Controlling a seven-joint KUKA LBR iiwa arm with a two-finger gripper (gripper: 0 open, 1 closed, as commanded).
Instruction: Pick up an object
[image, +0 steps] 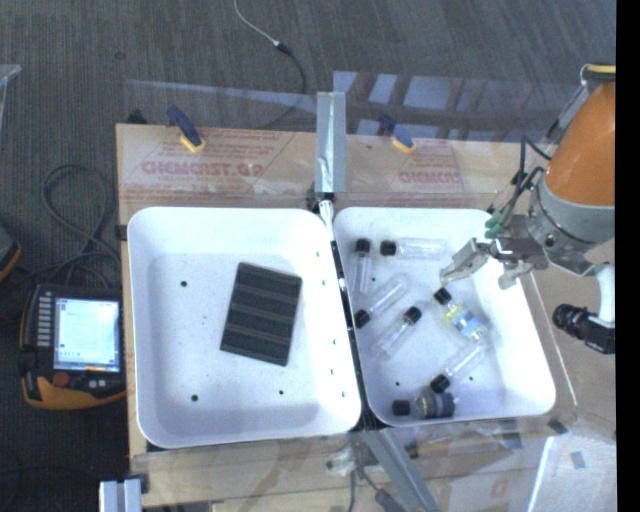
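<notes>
Nearest the lens, the front rim of the left bin (240, 436) ran along the bottom of the bench. Going left to right: a handheld control pendant (75, 345) with a lit screen lay on the floor well apart from the bins. Inside the left bin, a dark ribbed rectangular block (261, 313) lay flat, slightly tilted, near the middle. Two blue clamps (186, 129) gripped the far edge of the board behind the bins.

The right bin (535, 395) held a scatter of small clear vials with black caps, the task's objects: one vial (359, 264) near the bin's left wall, another (412, 246) lying along the far side, a pair (390, 312) near the middle, a vial with a coloured label (460, 315), and a darker one (434, 404) by the front rim.

Above the right bin's far right part hung the gripper (490, 264), its two fingers spread apart with nothing between them, near the labelled vial but not touching it.
</notes>
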